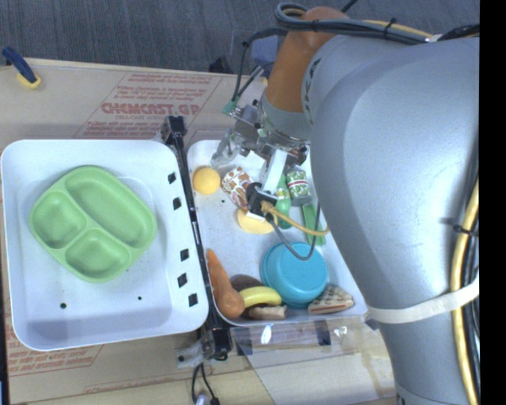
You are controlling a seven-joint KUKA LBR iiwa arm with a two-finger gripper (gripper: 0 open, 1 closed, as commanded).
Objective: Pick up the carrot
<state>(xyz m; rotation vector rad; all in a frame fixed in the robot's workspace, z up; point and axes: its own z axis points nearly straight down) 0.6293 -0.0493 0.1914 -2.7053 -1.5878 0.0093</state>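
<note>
Closest to my camera is the arm (396, 184), a grey bulk covering the right of my view, with its orange band above the wrist at the far side.

On the worktop, the carrot (221, 283) lies in the right bin (236, 247), in its near-left corner, hard along the wall it shares with the left bin (8, 226). Its long axis runs almost straight up and down my view, tilted slightly. The thin tip points away from me and a little left. The thick end sits toward the bin's near wall.

A banana (261, 295) lies just beside that thick end, with a dark brown piece (246, 282) between the two. A blue bowl (295, 274) stands upright next to them, and a wedge of sandwich (331, 299) lies near the bowl's right. Farther back in the same bin I see a yellow ball (206, 180), a small printed can (236, 181), a green can (298, 186) and a pale yellow piece (253, 221).

In the left bin lies one green divided plate (91, 222), flat, with three compartments.

My pincer (240, 150) hangs over the far end of the right bin, above the cans. I cannot tell whether it is apart or together. The carrot is well apart from it, nearer to me and at the bin's other end.
</note>
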